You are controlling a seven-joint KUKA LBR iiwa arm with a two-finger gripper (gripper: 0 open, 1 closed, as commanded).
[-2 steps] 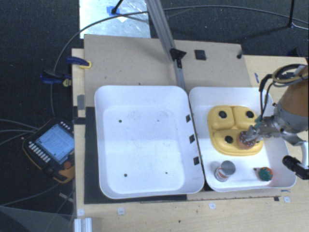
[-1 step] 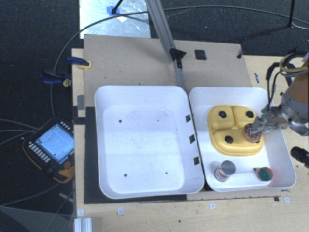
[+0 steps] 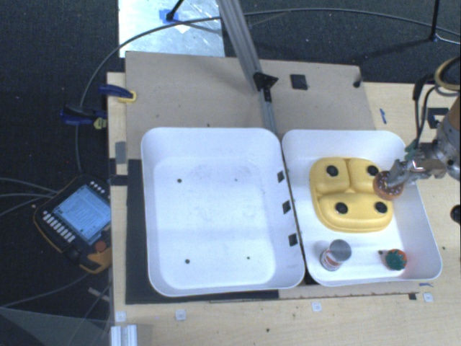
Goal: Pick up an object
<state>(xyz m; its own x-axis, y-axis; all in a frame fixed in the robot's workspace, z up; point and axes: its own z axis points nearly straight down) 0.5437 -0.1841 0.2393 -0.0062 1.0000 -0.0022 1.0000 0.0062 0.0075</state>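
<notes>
Three things in right bin [image 3: 414,215]: yellow block [image 3: 351,195], small can [image 3: 336,254], green ball [image 3: 394,259]. Gripper [image 3: 392,182] at block's right edge; we cannot tell its state. We judge block light, rigid, smooth; too wide, take by edge.

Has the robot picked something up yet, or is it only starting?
Only starting, it seems. Done: the arm has reached into the right bin, and its gripper sits at the edge of the yellow block. In hand: nothing clearly, though a small brown thing is at its tip; I can't tell if it's gripped. Left: grabbing and lifting. The small can and the green ball lie untouched.
</notes>
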